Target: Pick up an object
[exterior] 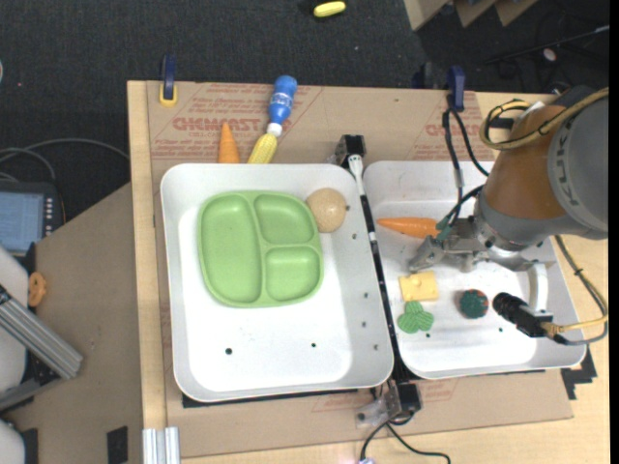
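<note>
The right bin holds an orange carrot near its back left, a yellow cheese block, a green broccoli piece and a dark green ball. My gripper reaches in from the right and hangs low between the carrot and the cheese block, its tip just above the cheese. Nothing is visibly held in it. The arm's orange band covers the bin's right back part.
The left bin bears a green divided plate and a beige ball at its back right. Behind the bins on the bench lie a blue-and-white bottle, a yellow corn piece and a small orange cone.
</note>
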Available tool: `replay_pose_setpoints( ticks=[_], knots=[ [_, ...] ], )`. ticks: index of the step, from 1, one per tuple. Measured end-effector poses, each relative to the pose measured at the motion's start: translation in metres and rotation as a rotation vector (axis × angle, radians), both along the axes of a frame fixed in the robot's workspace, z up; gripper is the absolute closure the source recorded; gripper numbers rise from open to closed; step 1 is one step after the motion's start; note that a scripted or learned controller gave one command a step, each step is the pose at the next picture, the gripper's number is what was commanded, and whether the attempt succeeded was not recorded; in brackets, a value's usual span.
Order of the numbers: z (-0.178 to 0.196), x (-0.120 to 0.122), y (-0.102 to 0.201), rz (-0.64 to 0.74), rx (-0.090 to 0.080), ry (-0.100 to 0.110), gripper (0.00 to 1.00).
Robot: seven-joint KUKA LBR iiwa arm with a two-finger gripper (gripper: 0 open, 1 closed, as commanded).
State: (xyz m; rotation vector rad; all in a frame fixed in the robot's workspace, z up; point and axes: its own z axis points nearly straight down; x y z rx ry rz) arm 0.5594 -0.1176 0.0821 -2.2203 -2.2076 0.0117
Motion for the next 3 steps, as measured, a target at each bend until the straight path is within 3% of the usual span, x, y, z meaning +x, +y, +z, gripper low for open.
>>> replay_pose_setpoints(
  ticks=[1,3],
  knots=[
    [0.0021,-0.0417,0.0078,0.004,0.0,-0.006,0.0],
    [0.0023,-0.0393,0.0074,0.005,-0.001,-0.012,0.0]
  ],
)
